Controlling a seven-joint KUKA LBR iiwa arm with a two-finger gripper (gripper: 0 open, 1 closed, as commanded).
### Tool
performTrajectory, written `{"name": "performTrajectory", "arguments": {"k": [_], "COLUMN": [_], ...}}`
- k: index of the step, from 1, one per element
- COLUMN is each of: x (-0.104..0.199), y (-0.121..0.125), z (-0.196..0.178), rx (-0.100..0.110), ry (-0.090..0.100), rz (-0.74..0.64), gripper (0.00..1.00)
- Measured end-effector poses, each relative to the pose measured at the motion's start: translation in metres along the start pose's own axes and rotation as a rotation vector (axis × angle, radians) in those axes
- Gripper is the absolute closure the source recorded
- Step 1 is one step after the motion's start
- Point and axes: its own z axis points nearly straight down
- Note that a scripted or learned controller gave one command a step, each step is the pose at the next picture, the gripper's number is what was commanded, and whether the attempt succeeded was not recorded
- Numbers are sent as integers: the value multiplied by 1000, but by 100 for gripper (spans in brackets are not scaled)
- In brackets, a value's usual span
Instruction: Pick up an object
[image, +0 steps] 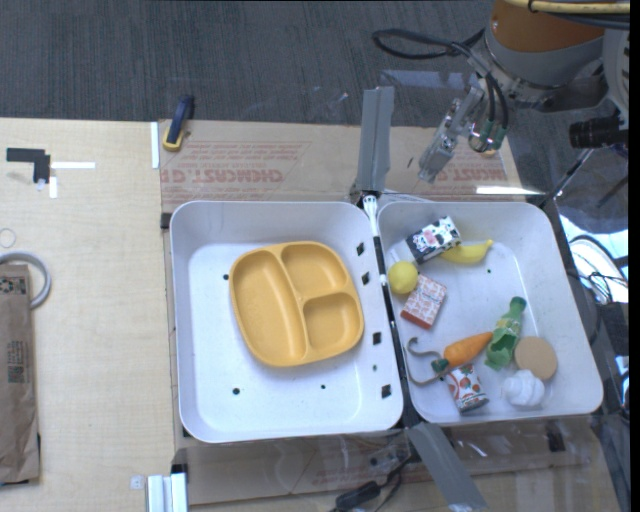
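My gripper (461, 146) hangs high over the back edge of the right bin (560, 265), open with nothing between its fingers. Below it in that bin lie a black-and-white carton (434, 240), a banana (468, 252), a lemon (402, 277) and a red-and-white box (424, 301). Nearer the front are a carrot (466, 349), a green bottle (507, 330), a tan disc (536, 357), a white lump (522, 388) and a small can (466, 389). None of these touches the gripper.
The left bin (200, 380) holds a yellow divided plate (297, 302). A grey post (376, 140) rises at the back between the bins. Cardboard (260, 160) lies behind them, and a brown bag (18, 370) sits at the far left.
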Motion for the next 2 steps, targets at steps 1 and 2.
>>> {"name": "performTrajectory", "arguments": {"k": [1,2], "x": [12,12], "y": [-62,-29], "z": [-24,57], "rx": [0,-1], "ry": [2,3], "rz": [-187,-246], "gripper": [100,100]}}
